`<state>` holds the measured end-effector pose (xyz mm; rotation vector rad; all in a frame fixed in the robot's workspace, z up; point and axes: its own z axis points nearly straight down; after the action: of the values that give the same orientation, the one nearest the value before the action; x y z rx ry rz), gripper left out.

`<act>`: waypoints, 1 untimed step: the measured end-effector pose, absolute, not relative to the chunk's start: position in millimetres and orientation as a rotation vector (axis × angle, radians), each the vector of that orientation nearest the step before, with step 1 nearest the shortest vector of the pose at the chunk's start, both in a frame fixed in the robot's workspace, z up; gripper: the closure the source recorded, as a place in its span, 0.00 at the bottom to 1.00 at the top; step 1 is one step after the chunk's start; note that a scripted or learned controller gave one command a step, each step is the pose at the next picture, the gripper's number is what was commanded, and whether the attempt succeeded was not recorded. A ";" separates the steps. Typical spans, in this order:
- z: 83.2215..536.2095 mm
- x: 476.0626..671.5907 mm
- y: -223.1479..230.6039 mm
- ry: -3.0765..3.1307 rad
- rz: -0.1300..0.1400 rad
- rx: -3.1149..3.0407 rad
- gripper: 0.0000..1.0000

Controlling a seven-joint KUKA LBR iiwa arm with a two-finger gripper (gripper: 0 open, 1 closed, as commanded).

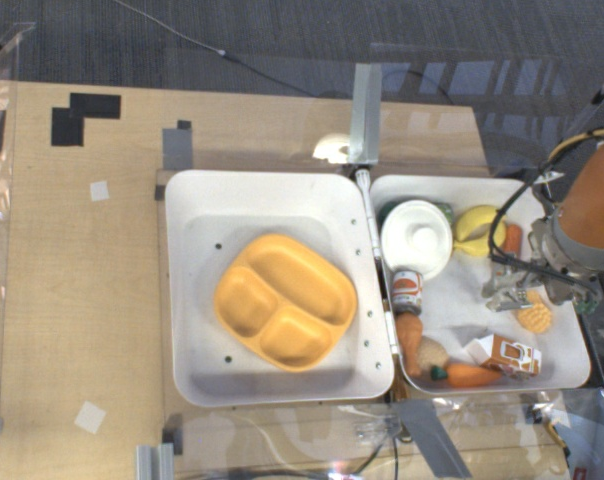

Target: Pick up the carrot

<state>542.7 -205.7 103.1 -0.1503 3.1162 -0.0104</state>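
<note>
Near edge, right bin (582, 363), at six o'clock: carrot (469, 374), orange with a green stub, lying flat along the bin's front wall. Just beside it at three o'clock, a small orange-and-white carton (509, 356). At its ten o'clock, a second orange, carrot-like piece (411, 336) stands more upright against the bin's left wall, with a pale rounded item (434, 352) between the two.

Mid bin: small can with a red label (406, 291) by the left wall; waffle-textured yellow piece (534, 317) toward three o'clock.

Gripper (514, 290), grey, under the orange band, hangs over the bin's three-o'clock side, just above the waffle piece. Nothing can be seen between its fingers; how wide they stand cannot be told.

Far end: white bowl (418, 235) at eleven o'clock, yellow banana-like fruit (476, 226) at one o'clock.

Left bin (182, 268): yellow three-compartment tray (285, 299), central.

Step in hand, by judgement: approach; carrot not yet reached. Next move calls for travel toward seven o'clock, jaws set across the carrot's width, and a descent clear of the carton.
</note>
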 end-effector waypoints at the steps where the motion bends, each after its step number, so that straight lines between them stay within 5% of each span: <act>1: 90.9 506.3 -205.9 3.106 -0.011 -0.305 1.00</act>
<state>506.3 -205.9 90.9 -0.3052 3.1057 -0.0107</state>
